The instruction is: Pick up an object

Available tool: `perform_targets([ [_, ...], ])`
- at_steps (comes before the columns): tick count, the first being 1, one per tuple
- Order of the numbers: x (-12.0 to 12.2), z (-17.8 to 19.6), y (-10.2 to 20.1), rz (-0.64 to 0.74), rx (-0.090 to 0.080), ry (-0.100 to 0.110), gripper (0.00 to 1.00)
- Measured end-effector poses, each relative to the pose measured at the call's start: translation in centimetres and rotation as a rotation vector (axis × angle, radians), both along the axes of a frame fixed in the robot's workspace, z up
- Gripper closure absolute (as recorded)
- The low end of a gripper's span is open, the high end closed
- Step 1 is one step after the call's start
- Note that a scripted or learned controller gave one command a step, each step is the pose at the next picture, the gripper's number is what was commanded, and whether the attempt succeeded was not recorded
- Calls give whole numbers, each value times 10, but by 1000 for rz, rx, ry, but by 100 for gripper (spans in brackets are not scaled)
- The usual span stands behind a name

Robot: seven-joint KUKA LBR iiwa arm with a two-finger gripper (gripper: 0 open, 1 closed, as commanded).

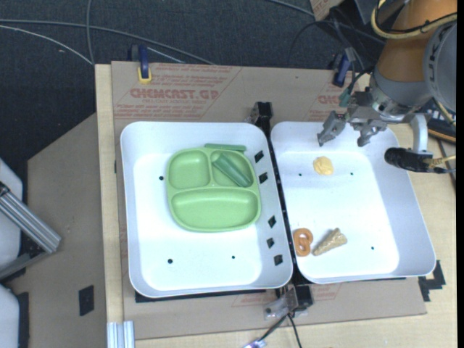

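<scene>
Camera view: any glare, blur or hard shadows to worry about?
Camera view: lighting even and soft, with only faint shadows under the green tray; white bins bright but detail kept; the gripper looks slightly soft, while the small yellow item below it is clear.

- gripper point(343, 135) over far edge of right bin point(406, 216), fingers spread, nothing between them
- yellow lump point(323, 166) just below gripper, apart from it
- pretzel point(302, 241) touching tan wedge point(329, 242) near front of right bin
- green divided tray point(212, 189) in left bin point(145, 216)
</scene>
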State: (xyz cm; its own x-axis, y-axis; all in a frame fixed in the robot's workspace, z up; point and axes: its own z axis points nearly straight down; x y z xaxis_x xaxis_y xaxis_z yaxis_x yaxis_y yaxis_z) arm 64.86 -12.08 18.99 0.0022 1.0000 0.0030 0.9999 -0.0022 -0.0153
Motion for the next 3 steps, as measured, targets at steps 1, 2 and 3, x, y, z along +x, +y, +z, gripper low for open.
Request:
perform_targets([
  [1,3,8,0,3,-2,-14,0],
  [2,0,-53,-6,2,-1,-7,0],
  [3,-1,-106,-5,2,-1,-8,0],
])
